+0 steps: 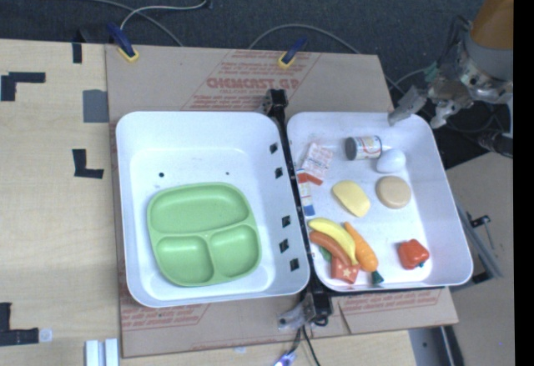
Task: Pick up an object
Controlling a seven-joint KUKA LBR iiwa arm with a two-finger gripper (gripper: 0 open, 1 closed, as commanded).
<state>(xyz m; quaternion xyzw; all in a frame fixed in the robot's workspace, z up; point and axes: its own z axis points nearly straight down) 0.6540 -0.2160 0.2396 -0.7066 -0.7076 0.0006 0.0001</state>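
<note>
My gripper (422,111) hangs over the far right corner of the right bin (446,189), its two fingers spread apart with nothing between them. Just below it in the bin lie a small dark-capped bottle (363,147) and a white lump (390,161). Further forward are a tan round piece (393,191), a pale yellow piece (351,198), a banana (331,232), a carrot (361,246), a red sausage (326,245) and a red pepper (412,253). A printed packet (316,157) rests near the bin's left wall.
The left bin (133,147) holds a green divided plate (203,233). Black clips (286,189) run along the seam between the bins. Cardboard (242,81) lies under both bins, with cables behind it.
</note>
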